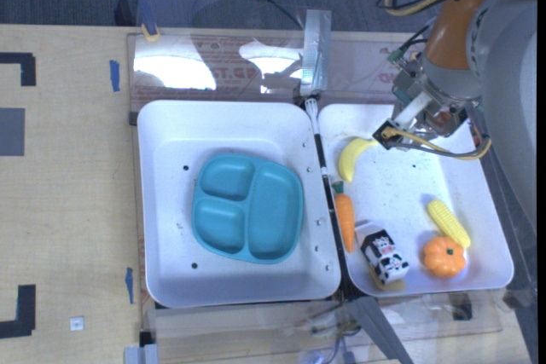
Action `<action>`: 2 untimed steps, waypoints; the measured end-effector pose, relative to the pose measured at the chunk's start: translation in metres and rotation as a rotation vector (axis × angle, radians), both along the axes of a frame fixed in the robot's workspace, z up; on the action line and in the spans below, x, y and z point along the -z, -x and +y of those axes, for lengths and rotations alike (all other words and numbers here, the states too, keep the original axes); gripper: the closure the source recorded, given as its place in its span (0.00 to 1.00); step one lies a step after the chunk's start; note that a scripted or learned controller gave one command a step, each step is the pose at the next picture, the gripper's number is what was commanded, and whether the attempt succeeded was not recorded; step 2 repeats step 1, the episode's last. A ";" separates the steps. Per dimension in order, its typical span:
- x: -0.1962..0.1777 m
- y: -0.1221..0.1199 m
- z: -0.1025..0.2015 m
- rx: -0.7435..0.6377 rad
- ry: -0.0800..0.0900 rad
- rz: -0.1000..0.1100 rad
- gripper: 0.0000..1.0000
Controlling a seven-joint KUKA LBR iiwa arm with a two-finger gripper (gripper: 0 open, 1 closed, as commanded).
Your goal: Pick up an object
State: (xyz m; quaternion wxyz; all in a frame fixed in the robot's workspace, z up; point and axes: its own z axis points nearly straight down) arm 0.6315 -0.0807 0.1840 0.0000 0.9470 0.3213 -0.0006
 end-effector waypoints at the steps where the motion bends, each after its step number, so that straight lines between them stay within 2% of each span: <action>1: -0.012 -0.019 0.014 -0.053 0.001 -0.002 1.00; 2: -0.012 -0.019 0.014 -0.053 0.001 -0.002 1.00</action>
